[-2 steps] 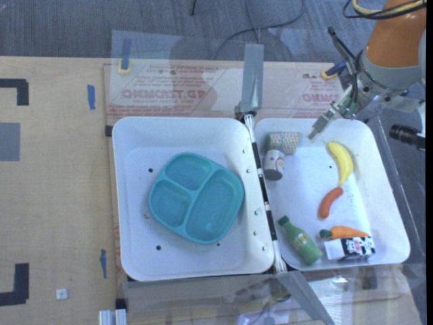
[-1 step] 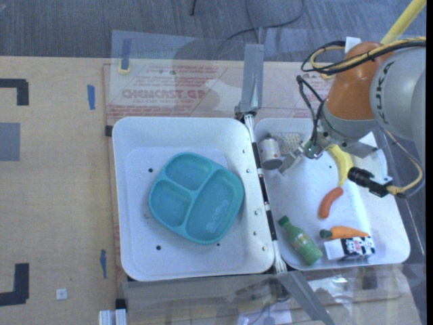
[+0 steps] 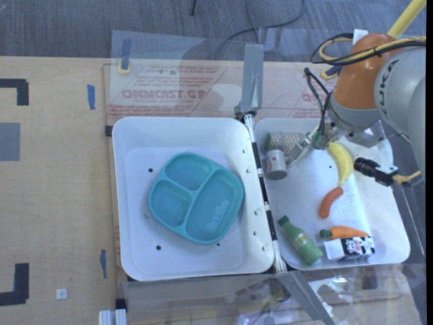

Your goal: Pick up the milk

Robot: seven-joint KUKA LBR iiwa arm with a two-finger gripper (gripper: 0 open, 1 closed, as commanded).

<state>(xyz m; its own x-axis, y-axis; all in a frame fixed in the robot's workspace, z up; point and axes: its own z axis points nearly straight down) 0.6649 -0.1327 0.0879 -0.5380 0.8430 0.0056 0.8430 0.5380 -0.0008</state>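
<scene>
Milk (image 3: 350, 248) at right bin's (image 3: 392, 252) near edge, touching carrot (image 3: 345, 233). Green bottle (image 3: 300, 240) beside milk. Sausage (image 3: 330, 202), banana (image 3: 342, 161) between milk and gripper (image 3: 315, 141). Finger state: cannot tell.

The white, black-patched milk carton (image 3: 349, 248) lies sideways at the right bin's near edge.

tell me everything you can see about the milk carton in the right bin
The milk is a small white carton with black cow-like patches and a touch of pink on its face, apparently cardboard. It lies on its side, long axis roughly left to right, at the near right corner of the right bin. A carrot lies along its far edge, touching or nearly so. The green bottle lies just to its left, apart. The gripper is at the bin's far end, well away.
</scene>
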